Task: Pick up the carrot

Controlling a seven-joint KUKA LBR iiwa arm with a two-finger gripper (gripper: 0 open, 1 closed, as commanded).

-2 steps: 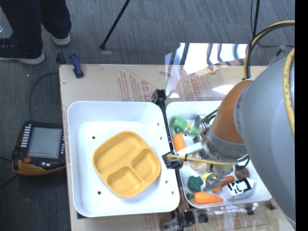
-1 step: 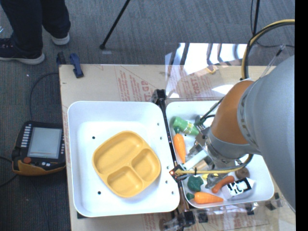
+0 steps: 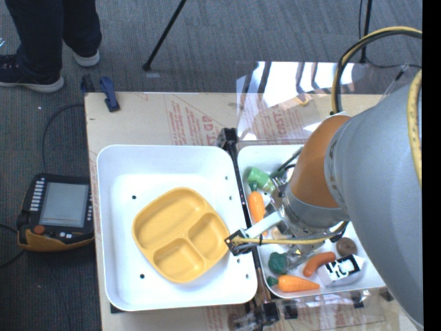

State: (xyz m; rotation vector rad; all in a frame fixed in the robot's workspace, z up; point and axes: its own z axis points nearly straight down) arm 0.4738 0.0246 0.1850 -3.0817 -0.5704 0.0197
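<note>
Well, your pincer (image 3: 293, 243) hangs over the right bin (image 3: 375, 276) (grip state: cannot tell), a carrot (image 3: 256, 206) at its 10 o'clock

A single fixed camera hangs above the counter (image 3: 165, 116) and looks down at a slant, far enough off to take in both white bins. The left bin (image 3: 117, 185) sits whole near the middle of the view, while the right bin (image 3: 375, 276) lies toward the right side, largely covered by the arm (image 3: 372, 164) reaching in from that edge. The top of the view takes in carpeted floor (image 3: 275, 26) beyond the counter, with tripod legs (image 3: 169, 29) and a person's shoes (image 3: 31, 74).
</note>
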